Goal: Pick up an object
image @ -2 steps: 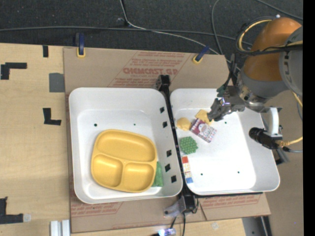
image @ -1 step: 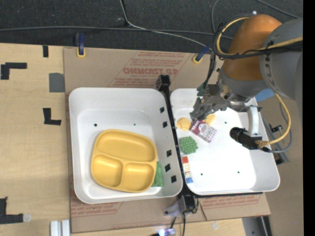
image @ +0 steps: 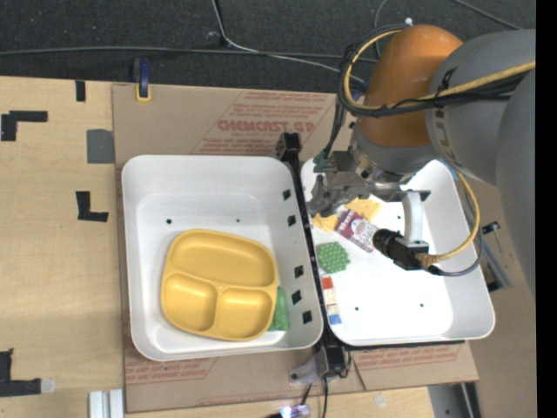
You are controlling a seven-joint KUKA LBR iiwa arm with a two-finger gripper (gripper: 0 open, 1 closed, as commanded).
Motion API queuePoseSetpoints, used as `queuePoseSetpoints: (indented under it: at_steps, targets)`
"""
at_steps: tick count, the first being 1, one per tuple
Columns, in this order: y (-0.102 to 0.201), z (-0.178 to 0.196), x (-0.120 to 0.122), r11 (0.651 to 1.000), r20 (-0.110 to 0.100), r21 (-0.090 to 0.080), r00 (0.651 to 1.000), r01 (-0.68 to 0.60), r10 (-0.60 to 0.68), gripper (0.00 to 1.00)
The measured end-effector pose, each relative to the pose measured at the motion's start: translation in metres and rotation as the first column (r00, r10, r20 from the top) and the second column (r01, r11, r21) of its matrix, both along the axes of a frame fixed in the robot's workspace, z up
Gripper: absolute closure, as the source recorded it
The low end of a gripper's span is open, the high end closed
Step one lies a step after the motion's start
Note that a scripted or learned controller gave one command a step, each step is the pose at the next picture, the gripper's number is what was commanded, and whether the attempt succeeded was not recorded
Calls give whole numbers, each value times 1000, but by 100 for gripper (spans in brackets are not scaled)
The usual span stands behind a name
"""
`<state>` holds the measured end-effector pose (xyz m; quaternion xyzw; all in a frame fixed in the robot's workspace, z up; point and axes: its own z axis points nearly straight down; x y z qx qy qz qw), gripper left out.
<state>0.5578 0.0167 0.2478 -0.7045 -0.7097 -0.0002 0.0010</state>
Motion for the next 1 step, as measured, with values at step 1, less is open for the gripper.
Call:
queuePoseSetpoints:
  at_steps: [1]
  targets:
    - [47, -2, -12, 1000, -1, -1, 1000, 1, -1, 100]
